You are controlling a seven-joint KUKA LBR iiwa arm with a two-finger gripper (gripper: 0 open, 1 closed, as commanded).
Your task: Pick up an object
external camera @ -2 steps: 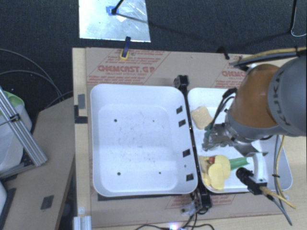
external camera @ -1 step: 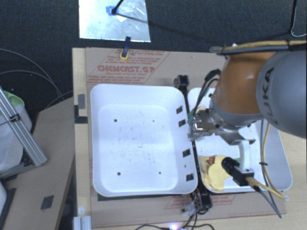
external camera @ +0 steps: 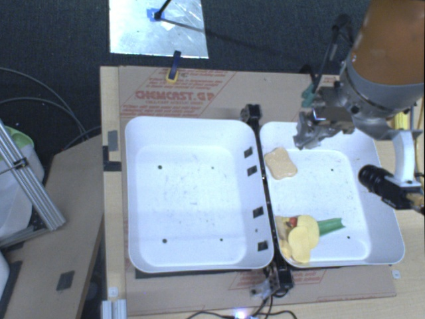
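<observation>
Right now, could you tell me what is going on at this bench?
A robot arm reaches in over the right bin, its gripper hovering near the bin's back edge, with nothing seen between its fingers. Below it lies a tan sponge. A pile of yellow pieces and a green piece sit near the bin's front. The task is to pick up an object, and none has been lifted.

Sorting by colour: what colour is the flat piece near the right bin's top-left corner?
Tan, like bread; clearest in the camera view.
</observation>
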